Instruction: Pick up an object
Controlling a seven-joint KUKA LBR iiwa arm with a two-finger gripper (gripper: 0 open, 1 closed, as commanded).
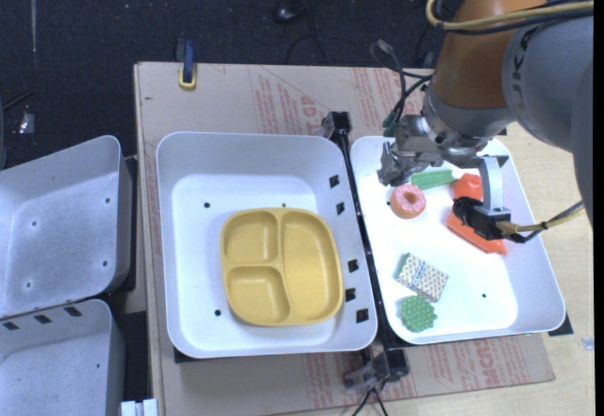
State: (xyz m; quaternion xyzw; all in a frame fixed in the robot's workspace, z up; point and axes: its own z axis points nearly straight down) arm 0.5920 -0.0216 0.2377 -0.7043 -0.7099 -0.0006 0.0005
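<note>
**In the right bin, the gripper above a pink ring**

At the right bin's near edge lie a bumpy green disc and a patterned packet. Farther back sits a pink ring, the gripper just over it; its state cannot be told. The left bin holds a yellow three-part plate. Red print on the cardboard is unreadable.
</note>
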